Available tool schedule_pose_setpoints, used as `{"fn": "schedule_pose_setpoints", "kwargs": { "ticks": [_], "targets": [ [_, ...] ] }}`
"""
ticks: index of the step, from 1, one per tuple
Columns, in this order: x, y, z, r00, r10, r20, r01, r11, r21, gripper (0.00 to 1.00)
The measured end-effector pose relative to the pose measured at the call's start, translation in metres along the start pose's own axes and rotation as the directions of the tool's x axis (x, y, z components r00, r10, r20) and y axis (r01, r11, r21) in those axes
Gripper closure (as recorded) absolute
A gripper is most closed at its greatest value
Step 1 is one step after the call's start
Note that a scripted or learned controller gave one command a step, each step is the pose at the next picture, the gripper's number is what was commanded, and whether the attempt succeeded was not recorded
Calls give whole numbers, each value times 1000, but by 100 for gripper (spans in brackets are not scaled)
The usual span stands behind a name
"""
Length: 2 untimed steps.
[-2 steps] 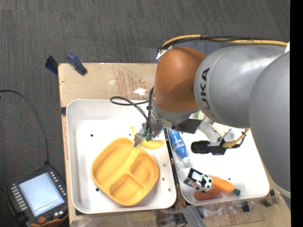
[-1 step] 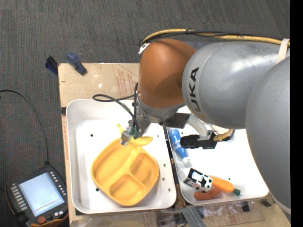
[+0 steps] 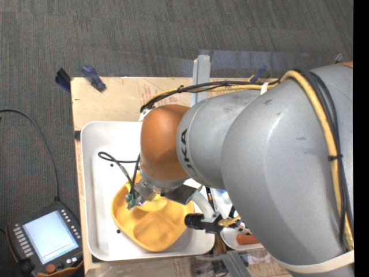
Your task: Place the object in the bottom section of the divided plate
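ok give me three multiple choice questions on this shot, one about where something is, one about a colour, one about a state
1. In which bin does the divided plate lie?
A. the left white bin
B. the right white bin
C. on the floor

2. What colour is the divided plate?
A. blue
B. yellow
C. green

3. How does the arm stand relative to the plate?
A. parked far off, by the pendant
B. lying flat on the floor
C. reaching down over the plate, covering part of it

Answers:
1. A, the plate rests in the left bin, toward its near right corner.
2. B, its visible sections are plainly yellow.
3. C, the arm's orange band and wrist hang directly above the plate's upper part, hiding it; the pendant sits on the floor, well to the left.
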State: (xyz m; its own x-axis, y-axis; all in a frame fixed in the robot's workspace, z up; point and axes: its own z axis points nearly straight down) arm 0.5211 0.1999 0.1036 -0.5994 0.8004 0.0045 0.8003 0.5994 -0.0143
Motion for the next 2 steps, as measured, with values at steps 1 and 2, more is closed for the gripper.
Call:
{"fn": "schedule_pose_setpoints", "kwargs": {
  "ticks": [1, 2],
  "targets": [
    [-1, 1, -1, 1000, 1, 1, -1, 1000, -5, 0],
    [-46, -44, -99, 924, -382, 6, 382, 924, -9, 0]
  ]
}}
